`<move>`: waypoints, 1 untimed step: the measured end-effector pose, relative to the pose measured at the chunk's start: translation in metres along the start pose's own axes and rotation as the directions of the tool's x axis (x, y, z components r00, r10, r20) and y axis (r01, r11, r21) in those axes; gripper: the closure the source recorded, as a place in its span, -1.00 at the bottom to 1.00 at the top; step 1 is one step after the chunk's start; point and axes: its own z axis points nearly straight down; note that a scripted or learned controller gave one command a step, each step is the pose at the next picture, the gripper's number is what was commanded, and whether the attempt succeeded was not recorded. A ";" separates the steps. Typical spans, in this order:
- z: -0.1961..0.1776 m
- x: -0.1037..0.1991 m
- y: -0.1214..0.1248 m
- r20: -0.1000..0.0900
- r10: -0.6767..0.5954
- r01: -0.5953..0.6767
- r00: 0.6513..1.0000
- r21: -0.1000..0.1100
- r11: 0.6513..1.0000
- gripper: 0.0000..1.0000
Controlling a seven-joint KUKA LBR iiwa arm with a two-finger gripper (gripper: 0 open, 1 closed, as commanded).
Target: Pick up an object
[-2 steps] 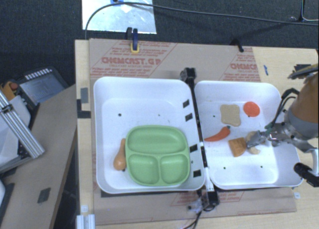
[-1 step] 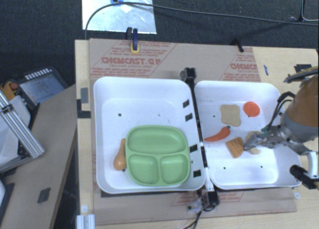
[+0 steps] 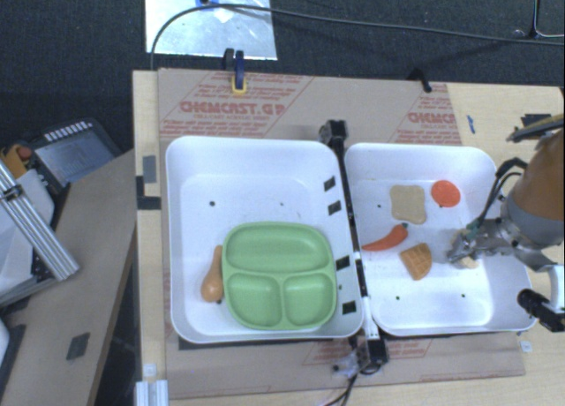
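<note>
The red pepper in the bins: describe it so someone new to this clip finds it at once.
Look in the right bin, near its left wall. The red pepper lies there at a slant, just below the tan bread slice and left of the orange wedge. It alone is long, thin, curved and red-orange.

You can see two white bins (image 3: 265,166) that look like smooth plastic, a bit shiny. The green tray (image 3: 279,274) looks like smooth, matt plastic too (no shine on it). Under the bins lies brown cardboard (image 3: 291,104), flat and dull. The table (image 3: 494,104) looks like pale wood. The silver sheet (image 3: 212,3) looks like shiny metal.
</note>
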 end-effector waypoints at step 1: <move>-0.062 0.001 0.009 0.002 -0.002 0.002 1.000 -0.004 1.000 1.00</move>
